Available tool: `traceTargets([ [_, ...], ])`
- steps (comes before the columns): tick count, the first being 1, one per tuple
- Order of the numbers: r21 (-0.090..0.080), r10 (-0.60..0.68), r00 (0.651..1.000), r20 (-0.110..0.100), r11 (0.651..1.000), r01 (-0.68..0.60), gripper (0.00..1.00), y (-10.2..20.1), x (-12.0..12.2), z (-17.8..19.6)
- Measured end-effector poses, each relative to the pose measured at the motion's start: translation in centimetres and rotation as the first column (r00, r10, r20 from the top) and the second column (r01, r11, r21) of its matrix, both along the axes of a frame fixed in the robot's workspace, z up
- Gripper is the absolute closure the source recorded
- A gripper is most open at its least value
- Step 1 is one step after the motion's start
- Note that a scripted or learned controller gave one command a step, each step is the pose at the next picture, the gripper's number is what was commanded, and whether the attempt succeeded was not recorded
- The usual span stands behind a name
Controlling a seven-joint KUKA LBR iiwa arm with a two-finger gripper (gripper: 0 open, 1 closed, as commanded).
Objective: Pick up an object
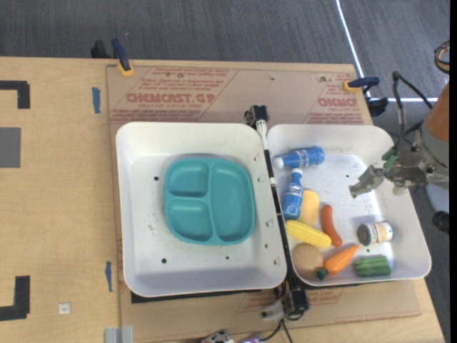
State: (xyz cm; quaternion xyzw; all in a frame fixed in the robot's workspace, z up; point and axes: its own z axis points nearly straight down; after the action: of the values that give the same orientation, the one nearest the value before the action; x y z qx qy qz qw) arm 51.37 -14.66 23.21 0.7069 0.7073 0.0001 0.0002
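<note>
**End effector over the right bin, nothing gripped**

Nearest, the right bin (421, 263) holds a green vegetable (372, 266), carrot (340, 258), potato (308, 258), corn cob (308, 231) and small can (375, 233). Farther back lie two blue bottles (293, 196), (300, 157). The end effector (363, 183) hovers above the bin floor, fingers spread. The left bin (136, 213) holds a teal divided plate (210, 199).

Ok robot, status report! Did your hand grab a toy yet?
Hand over right bin, nothing in it. Toys untouched; can nearest. Nothing in the way.

Dark grey carpet (214, 13), wooden bench (50, 191)
</note>
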Motion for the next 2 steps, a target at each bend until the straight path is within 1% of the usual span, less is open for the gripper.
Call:
traceTargets([
  [1, 0.000, 0.075, 0.997, 0.003, 0.997, -0.075, 0.00, 1.0, 1.3, -14.5],
  [2, -0.002, 0.074, 0.997, 0.006, 0.997, -0.074, 1.00, 0.9, 1.4, -13.5],
])
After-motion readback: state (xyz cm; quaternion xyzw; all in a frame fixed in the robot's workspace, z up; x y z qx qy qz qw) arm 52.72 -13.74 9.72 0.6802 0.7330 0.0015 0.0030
